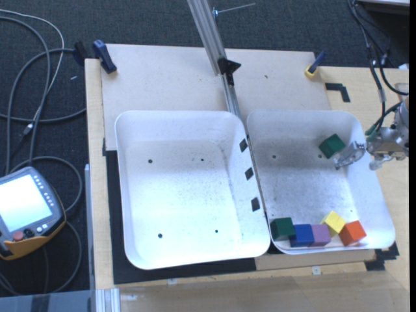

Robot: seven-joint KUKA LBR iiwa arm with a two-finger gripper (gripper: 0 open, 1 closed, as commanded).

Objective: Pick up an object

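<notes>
In the right bin (364, 194), a dark green block (331, 145) lies near the far right corner. Along the front wall sit a green block (282, 227), a blue block (301, 234), a purple block (320, 234), a yellow block (334, 221) and an orange block (351, 232). My gripper (361, 157) hangs over the bin's right rim, just right of and slightly nearer than the dark green block. It is open, with nothing between its fingers.
The left bin (130, 174) stands beside the right one, with black clips along the shared wall. A metal pole (207, 28) slants up from between the bins at the back. Cables and a teach pendant (26, 210) lie off the bench to the left.
</notes>
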